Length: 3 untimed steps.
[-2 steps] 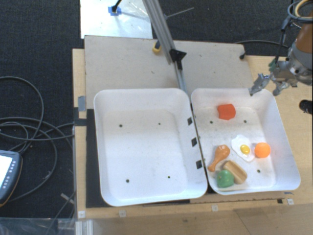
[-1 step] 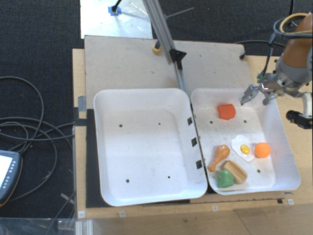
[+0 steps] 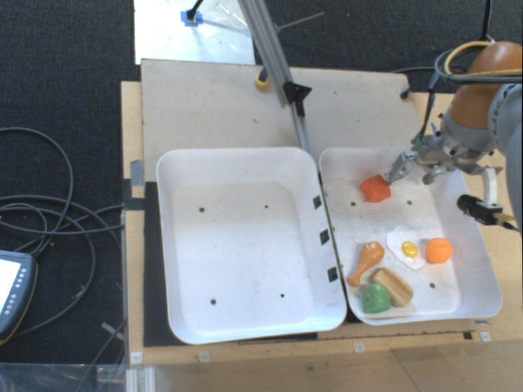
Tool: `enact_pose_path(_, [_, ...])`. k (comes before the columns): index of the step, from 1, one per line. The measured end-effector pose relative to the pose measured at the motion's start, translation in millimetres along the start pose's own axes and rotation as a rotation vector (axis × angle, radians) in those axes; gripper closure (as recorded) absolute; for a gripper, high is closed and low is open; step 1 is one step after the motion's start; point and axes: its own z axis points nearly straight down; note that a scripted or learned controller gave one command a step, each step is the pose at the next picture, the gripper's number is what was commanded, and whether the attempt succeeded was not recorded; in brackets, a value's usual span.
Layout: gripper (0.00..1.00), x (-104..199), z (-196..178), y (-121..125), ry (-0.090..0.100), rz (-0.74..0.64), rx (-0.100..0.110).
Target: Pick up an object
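Arm: the grey arm (image 3: 490, 104) with the orange band comes in from 3 o'clock and hangs over the top part of the right bin.
Gripper: the gripper (image 3: 400, 170) points toward 9 o'clock, low over the right bin. I cannot tell if it is wide or narrow. Nothing shows between its tips.
Red block: the red block (image 3: 375, 189) lies on the floor of the right bin, just beside the gripper, at about 8 o'clock from it. I cannot tell if they touch.
Right bin: the right bin (image 3: 482, 300) holds all the toys.
Orange ball: the orange ball (image 3: 439, 251) sits at 4 o'clock from the red block, well apart from it.
Egg: the fried egg (image 3: 407, 247) lies touching the orange ball, at its 9 o'clock.
Drumstick: the drumstick (image 3: 366, 262) lies at 6 o'clock from the red block.
Bread: the bread roll (image 3: 394, 286) lies near the bottom wall.
Green toy: the green toy (image 3: 376, 298) touches the bread roll, at its 8 o'clock.
Left bin: the left bin (image 3: 176, 243) sits right beside the right bin, at 9 o'clock.
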Motion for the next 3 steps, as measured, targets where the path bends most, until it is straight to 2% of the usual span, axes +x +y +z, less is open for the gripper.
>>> enact_pose_path(1, [1.0,-0.8,-15.5,2.1,-0.004,-0.003,-0.008])
enact_pose_path(3, [1.0,-6.9,-136.2,7.4,-0.003,0.001,-0.011])
